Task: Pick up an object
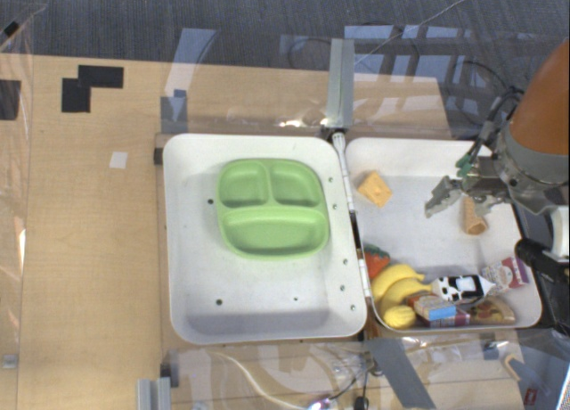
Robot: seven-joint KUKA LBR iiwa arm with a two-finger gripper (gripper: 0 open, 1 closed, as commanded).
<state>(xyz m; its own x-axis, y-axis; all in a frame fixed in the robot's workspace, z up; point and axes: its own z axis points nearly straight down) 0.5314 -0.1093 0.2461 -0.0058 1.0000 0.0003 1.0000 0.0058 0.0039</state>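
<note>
My gripper (456, 200) hangs over the upper right part of the right bin (419, 168). Its fingers are spread open, and one grey finger (440, 196) points down to the left. A tan cone-shaped piece (473, 217) lies just under the gripper's right side, and nothing is held between the fingers. A yellow cheese wedge (375, 190) lies on the bin floor to the gripper's left. Along the bin's near edge sit yellow bananas (400, 288), a black-and-white cow toy (461, 288) and a small pink-and-white packet (508, 273).
A green divided plate (271, 208) lies in the left bin (191, 301). A red and orange piece (377, 264) sits by the bananas. Flat packages (454, 313) crowd the right bin's near edge. A metal rail (342, 87) runs behind the divider between the bins.
</note>
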